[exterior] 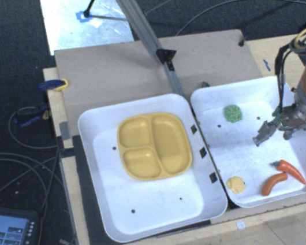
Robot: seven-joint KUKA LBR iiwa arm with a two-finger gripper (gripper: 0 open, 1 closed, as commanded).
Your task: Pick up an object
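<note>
Gripper (262, 133), finger state indeterminable, hangs over the right bin (208, 103), which holds a green ball (233, 113), yellow lump (235, 184), orange sausage (273, 183) and carrot (291, 171). Carrot lies below the gripper, long axis diagonal, tip down-right. Left bin (108, 215) holds a yellow divided plate (154, 145).

Yellow tray (155, 146) (white bins (158, 218))

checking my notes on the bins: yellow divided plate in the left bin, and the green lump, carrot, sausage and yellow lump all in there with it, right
Not quite. The yellow divided plate does lie in the left bin, but alone. The camera view shows the green lump, carrot, sausage and yellow lump in the right bin.
</note>
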